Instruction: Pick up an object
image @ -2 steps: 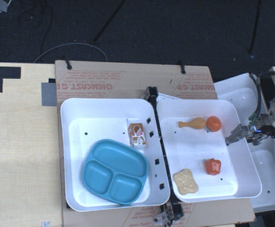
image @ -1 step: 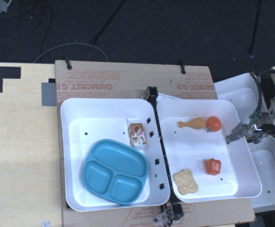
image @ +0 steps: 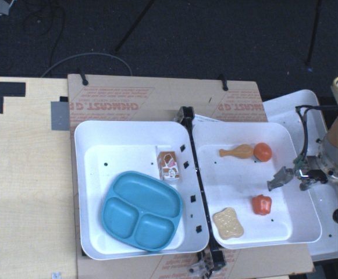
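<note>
On my screen the two white bins sat side by side on the cardboard-covered bench. The left bin (image: 90, 156) held a blue divided tray (image: 142, 209), lying flat toward its near side, and a small printed card or packet (image: 169, 165) just beyond the tray, close to the divider between the bins. The right bin (image: 296, 225) held the loose pieces I could choose from: a tan drumstick-shaped toy (image: 237, 151) near the far wall, with an orange-red ball (image: 263, 151) touching or just beside its thick end; a red pepper-like piece (image: 262, 204) lower down toward the right; and a beige slice of toy bread (image: 228, 223) near the front wall. All four lay on the bin floor, untouched. The gripper (image: 279, 179) reached in from the right over the right bin's right side, above and to the right of the red piece and below the orange ball, clear of both. I saw nothing caught in it, but from that slanted view the claw was a dark, small shape, and I could not tell how far apart it stood.
</note>
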Robot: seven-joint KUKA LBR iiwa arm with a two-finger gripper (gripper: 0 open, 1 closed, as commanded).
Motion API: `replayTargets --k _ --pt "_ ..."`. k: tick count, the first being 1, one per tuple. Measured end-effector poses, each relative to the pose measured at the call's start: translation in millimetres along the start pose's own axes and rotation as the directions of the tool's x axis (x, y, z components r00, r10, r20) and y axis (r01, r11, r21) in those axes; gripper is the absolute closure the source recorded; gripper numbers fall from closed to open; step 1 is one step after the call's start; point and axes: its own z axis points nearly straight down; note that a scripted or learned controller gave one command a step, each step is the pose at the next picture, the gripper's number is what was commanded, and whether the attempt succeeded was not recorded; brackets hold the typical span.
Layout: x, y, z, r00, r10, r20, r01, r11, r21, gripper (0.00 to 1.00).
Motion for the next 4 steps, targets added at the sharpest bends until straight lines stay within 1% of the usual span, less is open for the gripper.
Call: replayTargets --k 2,3,4 --pt "-5.9 11.1 90.7 1.0 0.0 0.0 0.0 1.0 -0.002 0.0" --pt "-7.0 10.9 78.8 1.0 0.004 0.001 -0.004 1.0 -0.003 1.0" --pt "-7.2 11.8 37.0 1.0 -0.001 0.003 0.001 1.0 -0.008 1.0"
